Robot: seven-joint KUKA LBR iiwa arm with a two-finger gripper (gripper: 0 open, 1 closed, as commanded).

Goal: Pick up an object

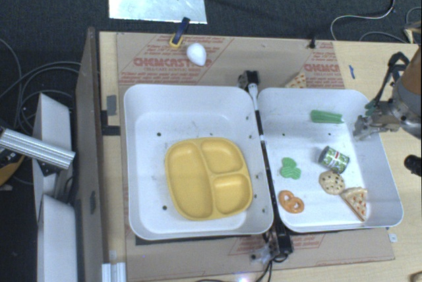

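**Arm at the right bin's edge, toys lying loose**

From where I stand I cannot tell how the metal two-finger gripper (366, 125) has its fingers set; it is too small and blurred. It sits over the far right rim of the right-hand shallow white bin (283, 106), with nothing visible between its tips. The grey arm (405, 99) runs off to the right behind it.

Nearest the gripper, inside that bin, lies a green bean-like strip (326, 117). Below it a small green-labelled tin can (334, 159) rests on its side, just above a round chocolate-chip cookie (331, 182) and a toy pizza slice (356, 201). Further left are a green broccoli-like piece (290, 169) and an orange pretzel (291, 201).

The left-hand shallow white bin (151, 116) holds a yellow three-compartment plastic tray (208, 178). Beyond both bins, on the cardboard, sits a white egg-shaped object (196, 53).
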